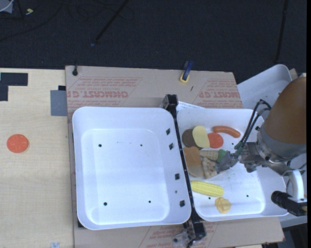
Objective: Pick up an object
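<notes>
From above, the left shallow white bin (124, 211) lay bare, giving open room, while the right white bin (248, 205) was crowded at its far left. The hand (225, 160) sat low among a tan flat slab (192, 159), yellow oval piece (200, 136) and red sausage (226, 131); whether it was apart or together I cannot tell. A yellow corn cob (207, 189) lay nearer.
</notes>
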`<action>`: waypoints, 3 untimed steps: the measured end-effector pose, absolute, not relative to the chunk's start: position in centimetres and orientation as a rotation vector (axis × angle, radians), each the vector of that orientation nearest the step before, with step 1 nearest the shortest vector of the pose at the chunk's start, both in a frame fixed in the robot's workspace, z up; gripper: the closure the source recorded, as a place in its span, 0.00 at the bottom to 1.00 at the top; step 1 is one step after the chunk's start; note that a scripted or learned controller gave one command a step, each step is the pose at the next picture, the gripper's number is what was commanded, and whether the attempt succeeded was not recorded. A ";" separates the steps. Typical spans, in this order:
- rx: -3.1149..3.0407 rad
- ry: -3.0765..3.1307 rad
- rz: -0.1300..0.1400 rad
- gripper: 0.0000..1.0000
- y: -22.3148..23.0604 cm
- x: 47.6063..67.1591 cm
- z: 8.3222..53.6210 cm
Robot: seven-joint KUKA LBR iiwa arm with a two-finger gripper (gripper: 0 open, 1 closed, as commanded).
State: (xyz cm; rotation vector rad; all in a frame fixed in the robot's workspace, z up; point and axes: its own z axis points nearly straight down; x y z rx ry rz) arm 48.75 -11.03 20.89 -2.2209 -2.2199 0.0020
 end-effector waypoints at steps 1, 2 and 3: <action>-2.219 -2.222 0.001 0.00 -9.0 51.1 8.2; -2.226 -2.210 0.002 1.00 -9.3 51.0 9.7; -2.222 -2.226 -0.005 1.00 -8.8 59.2 8.9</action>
